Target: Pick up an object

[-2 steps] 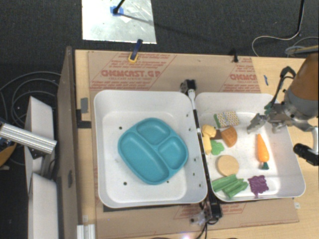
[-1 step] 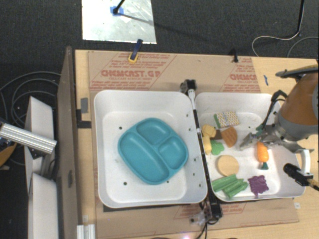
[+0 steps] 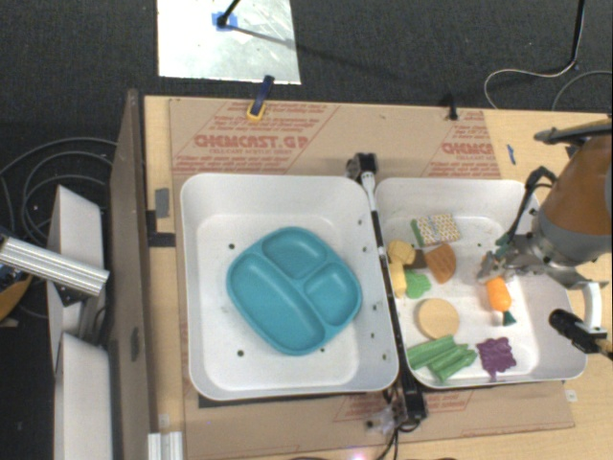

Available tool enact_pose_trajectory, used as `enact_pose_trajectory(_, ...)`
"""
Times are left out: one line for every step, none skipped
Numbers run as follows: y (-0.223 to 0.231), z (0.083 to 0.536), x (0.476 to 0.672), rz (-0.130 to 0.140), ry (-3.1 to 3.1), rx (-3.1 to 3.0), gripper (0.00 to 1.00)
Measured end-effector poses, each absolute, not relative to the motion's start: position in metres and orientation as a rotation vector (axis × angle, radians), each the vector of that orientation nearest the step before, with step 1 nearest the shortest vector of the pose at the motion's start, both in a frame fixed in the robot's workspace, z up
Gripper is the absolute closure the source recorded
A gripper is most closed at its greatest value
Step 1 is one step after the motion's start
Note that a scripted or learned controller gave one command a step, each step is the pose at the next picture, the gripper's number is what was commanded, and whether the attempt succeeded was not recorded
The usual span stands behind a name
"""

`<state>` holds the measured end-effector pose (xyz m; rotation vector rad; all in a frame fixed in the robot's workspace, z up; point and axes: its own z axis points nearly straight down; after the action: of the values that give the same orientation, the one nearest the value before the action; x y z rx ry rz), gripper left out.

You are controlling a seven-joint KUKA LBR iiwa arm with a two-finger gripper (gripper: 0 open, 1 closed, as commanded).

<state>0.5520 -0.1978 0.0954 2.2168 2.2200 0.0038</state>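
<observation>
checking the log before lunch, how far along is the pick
Done: the arm has reached into the right bin, and its gripper sits low just above the orange carrot toy. In hand: nothing visibly held. Left: closing on a toy and lifting it. The teal tray lies in the left bin.

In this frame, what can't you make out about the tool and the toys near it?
- Tool: too small and blurred to tell how it is set.
- Carrot: contact with the tool unclear.
- Arm: cut off by the right edge.
- Patterned block: print too small to read.
</observation>
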Motion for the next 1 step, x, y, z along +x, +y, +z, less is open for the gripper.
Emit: enact_pose_trajectory(-0.1346,0.0845,0.5852,0.005,2.231,2.209,1.00)
